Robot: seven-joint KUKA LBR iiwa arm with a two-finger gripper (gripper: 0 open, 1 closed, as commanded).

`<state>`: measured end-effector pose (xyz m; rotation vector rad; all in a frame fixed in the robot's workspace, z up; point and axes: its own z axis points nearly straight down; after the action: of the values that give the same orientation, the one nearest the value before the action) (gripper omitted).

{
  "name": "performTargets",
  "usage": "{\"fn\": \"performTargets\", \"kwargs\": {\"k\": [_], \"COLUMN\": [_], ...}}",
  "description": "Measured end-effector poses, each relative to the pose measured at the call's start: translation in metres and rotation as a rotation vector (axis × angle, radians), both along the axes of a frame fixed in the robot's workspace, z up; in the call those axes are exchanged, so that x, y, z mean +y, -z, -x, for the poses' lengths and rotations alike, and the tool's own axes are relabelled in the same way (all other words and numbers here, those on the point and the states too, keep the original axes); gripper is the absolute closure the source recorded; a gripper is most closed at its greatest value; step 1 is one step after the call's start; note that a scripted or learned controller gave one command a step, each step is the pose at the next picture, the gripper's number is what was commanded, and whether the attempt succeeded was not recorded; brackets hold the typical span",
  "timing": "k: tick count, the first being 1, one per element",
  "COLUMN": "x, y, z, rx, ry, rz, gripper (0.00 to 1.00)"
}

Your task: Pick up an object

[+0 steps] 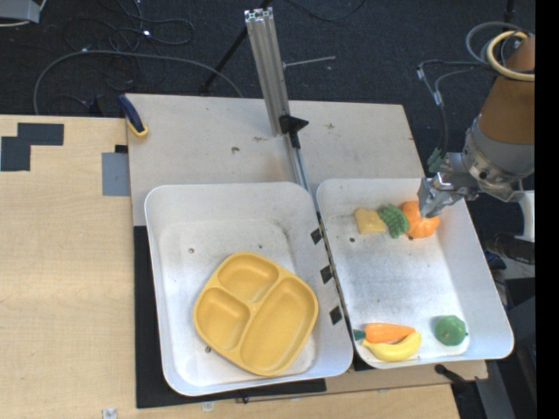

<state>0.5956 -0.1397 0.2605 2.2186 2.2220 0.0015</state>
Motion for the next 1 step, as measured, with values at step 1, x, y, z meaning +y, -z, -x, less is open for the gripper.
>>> {"fn": "performTargets", "kwargs": {"k": [1], "x": [0.0536], "y": [0.0033], "z": [-0.0057], "rx": [0.005], "ry": [-0.002], "rz": [-0.002], "gripper": [1.0]}}
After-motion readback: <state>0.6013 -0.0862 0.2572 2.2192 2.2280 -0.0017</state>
